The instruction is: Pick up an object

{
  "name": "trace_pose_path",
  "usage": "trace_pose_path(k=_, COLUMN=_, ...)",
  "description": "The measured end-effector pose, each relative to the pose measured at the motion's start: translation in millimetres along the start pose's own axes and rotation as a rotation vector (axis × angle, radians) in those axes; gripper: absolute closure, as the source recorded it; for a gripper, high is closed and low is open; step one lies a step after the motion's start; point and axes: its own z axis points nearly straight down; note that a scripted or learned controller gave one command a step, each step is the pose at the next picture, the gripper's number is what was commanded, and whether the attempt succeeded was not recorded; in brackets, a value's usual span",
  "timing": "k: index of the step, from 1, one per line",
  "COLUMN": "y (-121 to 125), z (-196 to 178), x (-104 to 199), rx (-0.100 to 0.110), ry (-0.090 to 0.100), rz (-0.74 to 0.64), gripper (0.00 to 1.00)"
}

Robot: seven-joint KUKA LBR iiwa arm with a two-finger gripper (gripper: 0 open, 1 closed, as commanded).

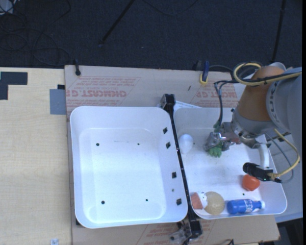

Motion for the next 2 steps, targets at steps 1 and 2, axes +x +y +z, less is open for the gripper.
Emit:
trace_pose_path(k=1, y=-62.9, z=-1.5, x=71.6, rx=0.006, ry=0.004, rz=-0.001, gripper=1.0)
trace_pose_path(k=2, y=-29.9, z=-105.9, x=144.5, rx=-0.011, ry=0.001, rz=-0.005, gripper=1.0)
